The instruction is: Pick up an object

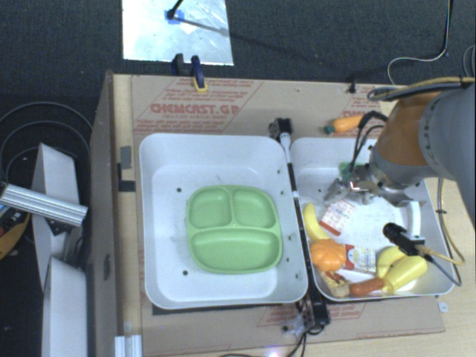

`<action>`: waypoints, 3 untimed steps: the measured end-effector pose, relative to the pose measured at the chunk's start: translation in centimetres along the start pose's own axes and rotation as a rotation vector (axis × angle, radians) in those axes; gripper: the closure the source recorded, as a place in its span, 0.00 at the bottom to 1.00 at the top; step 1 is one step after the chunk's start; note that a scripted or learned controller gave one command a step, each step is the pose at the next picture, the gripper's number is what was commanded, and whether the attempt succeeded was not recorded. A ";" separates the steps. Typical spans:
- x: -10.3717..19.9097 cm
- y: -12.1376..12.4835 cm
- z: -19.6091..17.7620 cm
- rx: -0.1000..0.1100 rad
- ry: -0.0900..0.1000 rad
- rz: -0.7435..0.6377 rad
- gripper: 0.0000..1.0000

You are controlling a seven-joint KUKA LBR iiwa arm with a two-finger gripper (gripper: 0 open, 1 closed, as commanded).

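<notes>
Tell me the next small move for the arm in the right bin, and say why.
Probably a short, straight descent. The gripper hangs in the right bin, just above and behind the red-and-white packet, with nothing seen between its jaws. The banana lies right beside the packet and the orange is close in front, so drifting sideways risks nudging them instead.

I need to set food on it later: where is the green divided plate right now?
The green divided plate lies in the middle of the left bin, across the divider from the right bin's banana and other items.
</notes>
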State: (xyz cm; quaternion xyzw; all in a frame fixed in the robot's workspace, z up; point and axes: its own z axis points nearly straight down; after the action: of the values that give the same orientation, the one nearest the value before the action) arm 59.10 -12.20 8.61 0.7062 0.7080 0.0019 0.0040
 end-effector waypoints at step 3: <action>-1.2 2.9 0.2 0.011 0.005 -0.001 0.00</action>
State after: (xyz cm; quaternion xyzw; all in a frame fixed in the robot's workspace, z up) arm 62.04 -13.42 8.41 0.7059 0.7083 -0.0002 -0.0016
